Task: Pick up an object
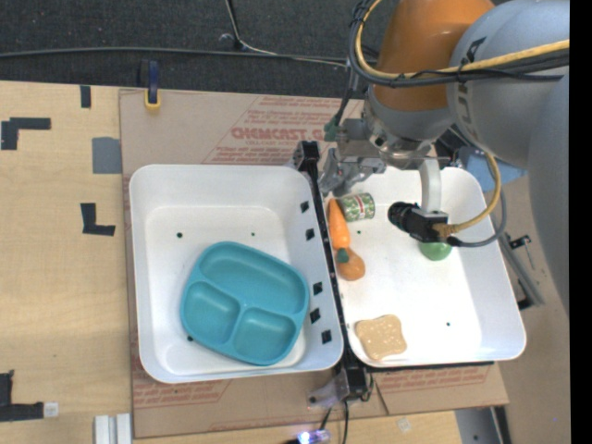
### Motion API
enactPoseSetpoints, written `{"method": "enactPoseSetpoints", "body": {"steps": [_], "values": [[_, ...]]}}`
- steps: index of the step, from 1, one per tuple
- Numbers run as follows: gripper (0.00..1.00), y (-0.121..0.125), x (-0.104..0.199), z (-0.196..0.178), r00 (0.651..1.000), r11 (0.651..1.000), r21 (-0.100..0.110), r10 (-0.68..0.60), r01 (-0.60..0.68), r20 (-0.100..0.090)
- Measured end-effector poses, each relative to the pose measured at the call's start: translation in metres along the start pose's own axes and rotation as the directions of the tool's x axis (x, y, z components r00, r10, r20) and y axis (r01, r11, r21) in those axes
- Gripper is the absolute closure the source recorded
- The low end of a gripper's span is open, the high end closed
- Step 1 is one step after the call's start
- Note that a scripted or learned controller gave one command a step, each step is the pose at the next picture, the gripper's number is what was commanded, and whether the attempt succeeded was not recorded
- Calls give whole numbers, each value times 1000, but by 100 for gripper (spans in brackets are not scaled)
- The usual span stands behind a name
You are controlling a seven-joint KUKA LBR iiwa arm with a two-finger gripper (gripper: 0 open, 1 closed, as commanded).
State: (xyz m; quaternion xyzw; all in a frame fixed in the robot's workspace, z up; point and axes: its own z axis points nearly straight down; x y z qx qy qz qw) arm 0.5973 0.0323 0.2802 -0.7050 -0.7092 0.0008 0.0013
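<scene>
The gripper (354,176) hovers above the small can (357,206) (grip state unreadable), approaching; next it likely must descend squarely

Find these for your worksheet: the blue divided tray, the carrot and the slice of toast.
blue divided tray (243,302): camera view, on the ridge between its compartments.
carrot (340,231): camera view, middle of its orange body.
slice of toast (380,337): camera view, centre of its top face.
</scene>
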Motion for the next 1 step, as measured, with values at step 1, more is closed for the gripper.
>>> {"method": "enactPoseSetpoints", "body": {"steps": [1], "values": [[100,-6,56,23,1000,1000,1,0,0,0]]}}
